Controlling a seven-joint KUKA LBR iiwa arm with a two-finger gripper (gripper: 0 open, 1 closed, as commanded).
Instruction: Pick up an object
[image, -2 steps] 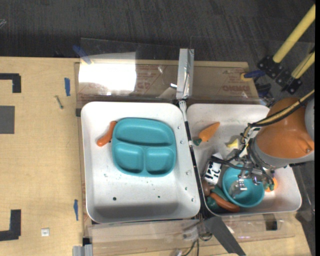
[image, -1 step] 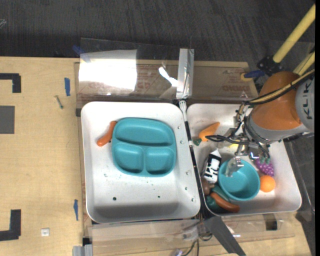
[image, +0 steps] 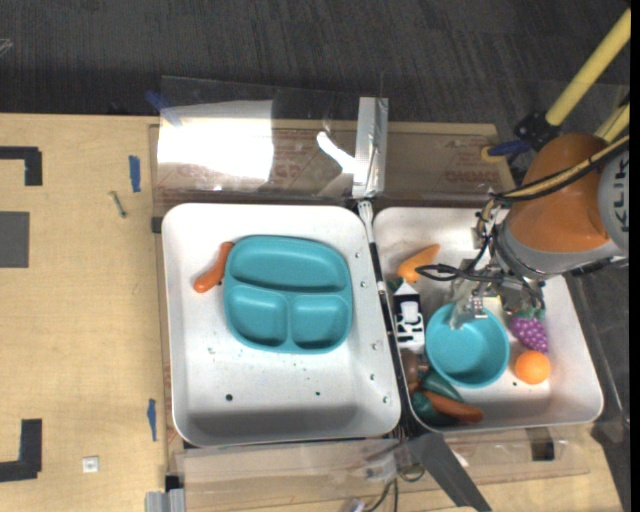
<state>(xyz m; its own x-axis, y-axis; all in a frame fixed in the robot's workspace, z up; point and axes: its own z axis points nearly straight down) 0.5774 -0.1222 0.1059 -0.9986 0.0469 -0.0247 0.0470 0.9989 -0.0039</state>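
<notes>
My gripper (image: 478, 303) hangs low in the right bin (image: 580, 395), its tips at the upper rim of a teal bowl (image: 467, 352). Purple grapes (image: 528, 330) and an orange fruit (image: 532, 368) lie just right of the bowl. An orange carrot (image: 417, 262) rests at the bin's upper left, and a black-and-white item (image: 406, 318) lies by the left wall. A green and red-orange vegetable (image: 441, 402) sits below the bowl. The orange band of the arm (image: 562, 205) covers the bin's upper right part.
The left bin (image: 200, 380) holds a teal divided plate (image: 288, 292) and an orange sausage-like piece (image: 211, 268) at its upper left. A clear plastic sheet (image: 260, 150) stands behind the bins. Yellow and black cables run by the arm at upper right.
</notes>
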